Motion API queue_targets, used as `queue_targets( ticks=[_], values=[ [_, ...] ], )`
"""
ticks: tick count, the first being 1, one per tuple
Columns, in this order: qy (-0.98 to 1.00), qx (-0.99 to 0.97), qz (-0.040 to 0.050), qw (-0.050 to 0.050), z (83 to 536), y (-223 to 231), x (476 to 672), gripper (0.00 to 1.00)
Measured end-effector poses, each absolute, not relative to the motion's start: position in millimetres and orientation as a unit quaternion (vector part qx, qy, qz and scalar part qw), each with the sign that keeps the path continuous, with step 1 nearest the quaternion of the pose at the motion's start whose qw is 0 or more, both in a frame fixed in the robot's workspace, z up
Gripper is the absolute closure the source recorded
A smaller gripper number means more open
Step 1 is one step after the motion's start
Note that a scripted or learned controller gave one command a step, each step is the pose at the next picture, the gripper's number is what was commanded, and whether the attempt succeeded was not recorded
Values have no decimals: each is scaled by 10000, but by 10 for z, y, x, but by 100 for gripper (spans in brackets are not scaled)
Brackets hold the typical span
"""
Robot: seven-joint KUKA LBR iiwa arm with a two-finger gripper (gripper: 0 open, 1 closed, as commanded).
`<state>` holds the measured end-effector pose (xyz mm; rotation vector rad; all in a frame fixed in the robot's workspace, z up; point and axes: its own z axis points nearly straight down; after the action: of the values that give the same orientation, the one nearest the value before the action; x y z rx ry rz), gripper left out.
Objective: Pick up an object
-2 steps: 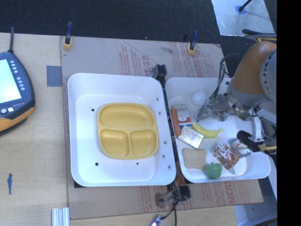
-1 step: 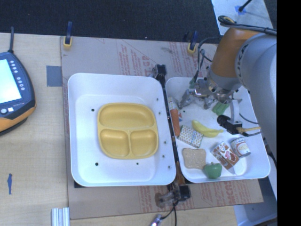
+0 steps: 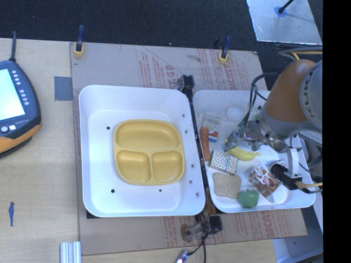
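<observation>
My gripper (image 3: 237, 140) hangs low over the middle of the right bin (image 3: 219, 98), directly above the left end of a yellow banana (image 3: 245, 154). Around it in that bin lie an orange carrot (image 3: 204, 143), a white card with red and blue print (image 3: 211, 123), a patterned packet (image 3: 224, 161), a slice of bread (image 3: 226, 184), a green pepper (image 3: 248, 198), a colourful wrapped packet (image 3: 262, 179) and a white ball (image 3: 235, 113). I see nothing between the fingers.
The left bin (image 3: 93, 147) holds a yellow divided plate (image 3: 148, 150). A teach pendant (image 3: 16, 106) lies on the bench at the far left. Clamps (image 3: 224, 51) pin the cardboard at the back edge.
</observation>
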<state>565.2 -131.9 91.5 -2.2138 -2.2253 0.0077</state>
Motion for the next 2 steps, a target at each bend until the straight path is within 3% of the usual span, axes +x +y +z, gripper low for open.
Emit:
queue_targets(
  ticks=[1, 2],
  values=[
    [-7091, -7051, 20, 16, 916, -1253, 5491, 0],
    [-7110, -7032, 33, 16, 1019, -1263, 5496, 100]
  ],
)
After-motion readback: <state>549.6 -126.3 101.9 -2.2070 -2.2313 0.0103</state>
